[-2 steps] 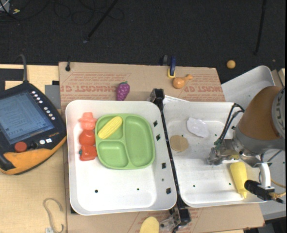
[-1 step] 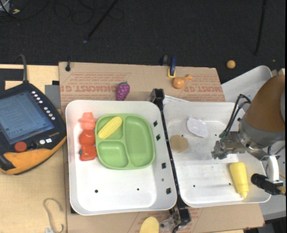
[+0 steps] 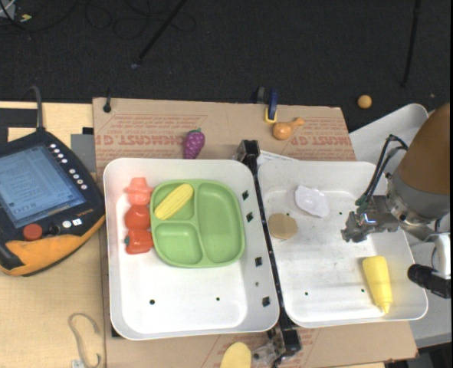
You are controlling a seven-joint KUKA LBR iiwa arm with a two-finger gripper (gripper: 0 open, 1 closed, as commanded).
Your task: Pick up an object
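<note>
In the right bin (image 3: 326, 313) lie a yellow squeeze bottle (image 3: 377, 280) near the front right, a round tan disc (image 3: 282, 226) at the left side, and a crumpled clear-white wrapper (image 3: 311, 200) toward the back. My gripper (image 3: 354, 228) hangs low over the right part of this bin, above and left of the yellow bottle, with bare bin floor beneath it. The left bin (image 3: 180, 313) holds a green divided plate (image 3: 199, 225) with a corn cob (image 3: 172, 200) in one compartment, and a red toy figure (image 3: 137, 217) beside it.
A purple grape toy (image 3: 194, 142) and an orange gourd (image 3: 285, 128) rest on the cardboard behind the bins. A teach pendant (image 3: 31, 198) lies at the left. A yellow object (image 3: 236, 354) sits at the front edge. An orange ball (image 3: 364, 101) lies far back.
</note>
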